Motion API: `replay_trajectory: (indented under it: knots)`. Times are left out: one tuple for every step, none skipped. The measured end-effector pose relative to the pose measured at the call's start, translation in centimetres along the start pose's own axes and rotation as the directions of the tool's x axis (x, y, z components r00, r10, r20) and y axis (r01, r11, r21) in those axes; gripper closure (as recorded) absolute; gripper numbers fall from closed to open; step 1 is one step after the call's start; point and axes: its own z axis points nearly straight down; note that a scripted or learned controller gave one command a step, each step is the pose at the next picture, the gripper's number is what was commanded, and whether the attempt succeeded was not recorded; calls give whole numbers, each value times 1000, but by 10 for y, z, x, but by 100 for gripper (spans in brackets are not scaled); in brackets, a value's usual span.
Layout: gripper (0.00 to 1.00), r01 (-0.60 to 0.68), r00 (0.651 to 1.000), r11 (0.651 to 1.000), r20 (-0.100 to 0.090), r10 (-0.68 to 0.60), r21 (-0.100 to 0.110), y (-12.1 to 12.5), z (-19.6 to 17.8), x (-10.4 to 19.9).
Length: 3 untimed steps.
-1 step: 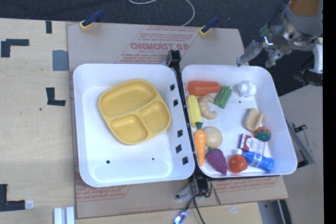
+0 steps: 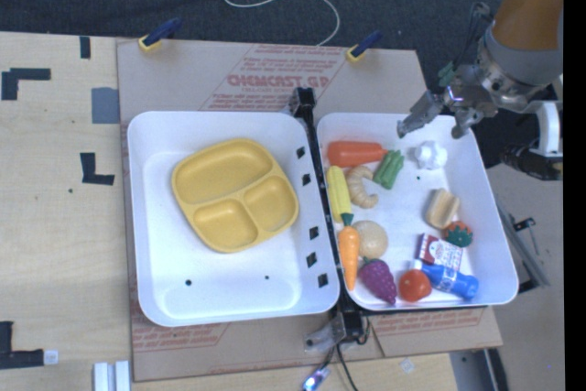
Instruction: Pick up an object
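tray (image 2: 234,193) in left bin (image 2: 146,224) | toy foods (image 2: 371,238) in right bin (image 2: 490,224) | bins touching, side by side

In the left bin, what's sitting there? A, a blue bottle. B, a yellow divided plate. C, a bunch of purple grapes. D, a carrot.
B: the yellow divided plate lies in the left bin, apart from the toy food in the right bin.

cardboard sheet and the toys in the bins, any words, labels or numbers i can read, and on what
"CHEMCAST GP", red print, upside down on the cardboard sheet under the bins.
More red lines around it: too small and blurred to read.
Red and white carton in the right bin: has a printed face, unreadable.
Blue bottle beside it: label unreadable.
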Motion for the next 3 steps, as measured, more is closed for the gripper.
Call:
replay_trajectory:
  knots:
    - [0, -2, 1000, 1000, -4, 2, 19, -86, 108, 58]
    - [0, 2, 1000, 1000, -1, -2, 6, -125, 103, 134]
    - [100, -4, 1000, 1000, 2, 4, 5, -123, 94, 129]
